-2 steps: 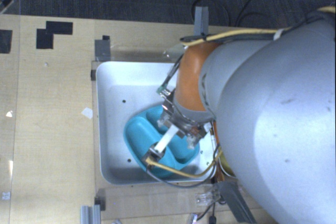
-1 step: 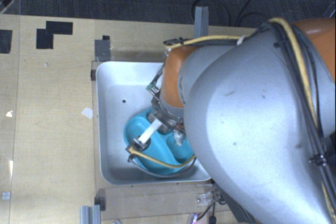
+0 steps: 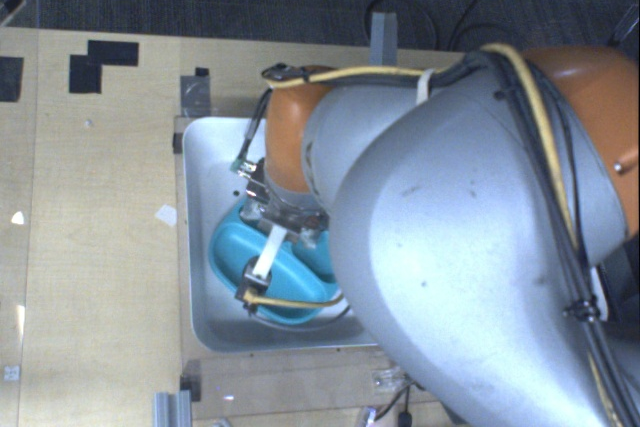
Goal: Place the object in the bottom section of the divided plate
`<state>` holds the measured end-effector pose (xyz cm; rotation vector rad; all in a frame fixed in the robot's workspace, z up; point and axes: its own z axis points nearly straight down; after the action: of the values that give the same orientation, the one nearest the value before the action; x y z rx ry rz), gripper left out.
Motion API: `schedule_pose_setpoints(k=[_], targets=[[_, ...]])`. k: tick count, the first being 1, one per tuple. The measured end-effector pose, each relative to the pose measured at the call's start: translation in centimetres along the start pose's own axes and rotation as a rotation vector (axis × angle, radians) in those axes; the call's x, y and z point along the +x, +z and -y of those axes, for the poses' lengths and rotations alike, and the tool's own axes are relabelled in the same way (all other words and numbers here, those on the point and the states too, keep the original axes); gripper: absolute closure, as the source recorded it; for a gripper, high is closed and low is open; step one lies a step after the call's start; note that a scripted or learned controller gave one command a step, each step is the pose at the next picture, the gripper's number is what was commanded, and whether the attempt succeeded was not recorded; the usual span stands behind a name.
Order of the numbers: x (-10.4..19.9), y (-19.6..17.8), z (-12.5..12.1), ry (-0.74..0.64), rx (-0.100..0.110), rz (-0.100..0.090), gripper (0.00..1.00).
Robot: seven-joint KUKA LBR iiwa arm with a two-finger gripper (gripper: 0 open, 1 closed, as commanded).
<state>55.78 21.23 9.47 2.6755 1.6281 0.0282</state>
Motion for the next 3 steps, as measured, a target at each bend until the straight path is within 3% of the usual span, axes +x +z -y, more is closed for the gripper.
schedule_pose_setpoints(k=[1, 2, 3], targets=[[1.9, 0.0, -0.2, -0.080, 0.002, 0.003, 0.00], [5.4, 0.4, -6.7, -0.418, 0.007, 0.006, 0.00], [7.3, -8.3, -8.9, -0.235, 0.013, 0.003, 0.00]])
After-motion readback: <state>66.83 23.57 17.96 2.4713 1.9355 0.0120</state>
